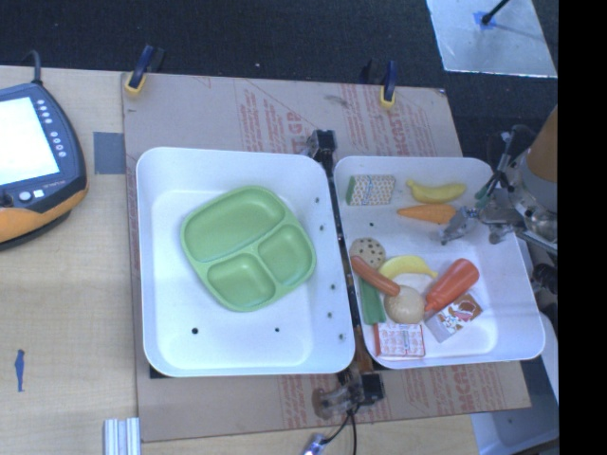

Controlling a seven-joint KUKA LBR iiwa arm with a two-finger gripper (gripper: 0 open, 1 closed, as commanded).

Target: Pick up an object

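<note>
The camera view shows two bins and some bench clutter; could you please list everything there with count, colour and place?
Bins: 2, white, side by side on the bench.
Divided plate: 1, green, left bin.
Bananas: 2, yellow, right bin.
Carrots: 2, orange, right bin.
Hot dog: 1, reddish, right bin.
Cookie: 1, tan, right bin.
Small cartons: 3, printed, right bin.
Clamps: 2, blue and yellow, board's far edge.
Control pendant: 1, grey-orange, far left.
Gripper: 1, grey, over right bin.

You were in a robotics lab: clamped cardboard sheet [285, 112] on bench, teach pendant [33, 164], toy-food bin [517, 335].
</note>
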